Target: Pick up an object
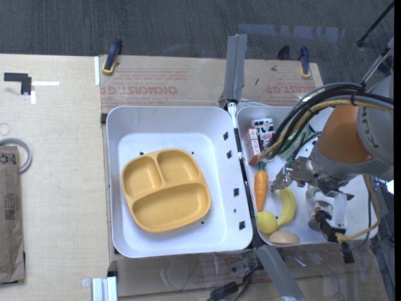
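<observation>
Currently arm over right bin (369,221), gripper (299,175) hovering just right of carrot (261,187); whether clenched or released, cannot tell. Carrot lies near bin's left wall, long axis running top to bottom, green stem end pointing up-frame, tip down toward lemon (266,221). Banana (287,207) just right of carrot, curved, lower end touching lemon. Potato (284,237) below lemon. Red carton (252,145) above carrot. Yellow divided plate (165,190) in left bin (125,130), well left of carrot.
</observation>
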Tool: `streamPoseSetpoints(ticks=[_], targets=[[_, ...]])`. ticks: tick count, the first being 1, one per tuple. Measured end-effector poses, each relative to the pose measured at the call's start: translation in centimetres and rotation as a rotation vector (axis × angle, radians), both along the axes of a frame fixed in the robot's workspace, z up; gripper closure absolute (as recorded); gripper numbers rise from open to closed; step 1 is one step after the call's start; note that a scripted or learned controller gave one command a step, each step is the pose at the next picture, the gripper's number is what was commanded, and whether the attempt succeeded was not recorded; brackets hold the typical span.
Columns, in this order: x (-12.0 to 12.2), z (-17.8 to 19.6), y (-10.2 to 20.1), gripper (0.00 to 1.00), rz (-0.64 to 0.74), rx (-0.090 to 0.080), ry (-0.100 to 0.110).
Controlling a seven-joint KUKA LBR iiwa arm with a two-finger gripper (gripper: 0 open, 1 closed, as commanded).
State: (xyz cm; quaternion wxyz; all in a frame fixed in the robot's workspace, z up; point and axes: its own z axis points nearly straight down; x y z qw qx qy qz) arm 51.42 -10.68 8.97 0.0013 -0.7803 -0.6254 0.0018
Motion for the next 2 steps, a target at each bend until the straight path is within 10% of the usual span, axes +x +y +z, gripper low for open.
streamPoseSetpoints(ticks=[1, 2], targets=[[-0.1, 0.7, -0.2, 1.0, -0.004, 0.0, 0.005], [10.3, 10.0, 3.4, 1.0, 0.168, -0.002, -0.001]])
